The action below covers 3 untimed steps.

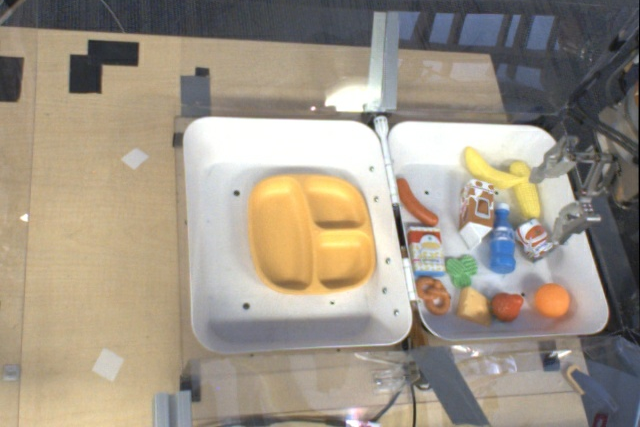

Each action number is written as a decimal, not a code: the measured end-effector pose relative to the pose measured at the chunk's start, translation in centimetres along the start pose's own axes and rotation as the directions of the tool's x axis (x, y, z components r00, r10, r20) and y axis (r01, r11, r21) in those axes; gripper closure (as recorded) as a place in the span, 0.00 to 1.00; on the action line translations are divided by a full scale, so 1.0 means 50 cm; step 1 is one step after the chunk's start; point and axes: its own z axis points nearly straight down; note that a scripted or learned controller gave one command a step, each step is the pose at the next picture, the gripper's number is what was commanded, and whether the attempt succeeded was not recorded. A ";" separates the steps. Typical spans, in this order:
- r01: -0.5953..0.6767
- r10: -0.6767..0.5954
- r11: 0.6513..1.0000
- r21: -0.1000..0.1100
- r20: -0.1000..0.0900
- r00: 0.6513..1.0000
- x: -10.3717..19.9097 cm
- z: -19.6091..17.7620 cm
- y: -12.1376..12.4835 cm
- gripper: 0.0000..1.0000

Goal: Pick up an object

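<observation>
Closest candidate: small red-and-white can [534,239] near the right bin's [600,310] right wall, just beside the blue bottle [501,241]. It lies just inboard (left) of the end effector [566,190], close under the lower finger. Yellow banana [503,175] sits just left of the upper finger, long axis slanting toward the back-left corner. End effector is spread open, gripping nothing.

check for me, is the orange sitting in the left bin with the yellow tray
No, the orange lies in the right bin, near its front right corner, while the yellow tray sits by itself in the left bin.
</observation>
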 end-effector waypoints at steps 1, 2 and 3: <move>-0.038 0.038 0.999 -0.001 0.010 0.999 0.024 -0.148 0.124 0.00; -0.368 0.368 0.930 0.001 -0.008 0.930 -0.040 0.113 0.047 0.00; -0.618 0.618 0.786 -0.002 0.003 0.786 -0.120 -0.059 0.043 0.00</move>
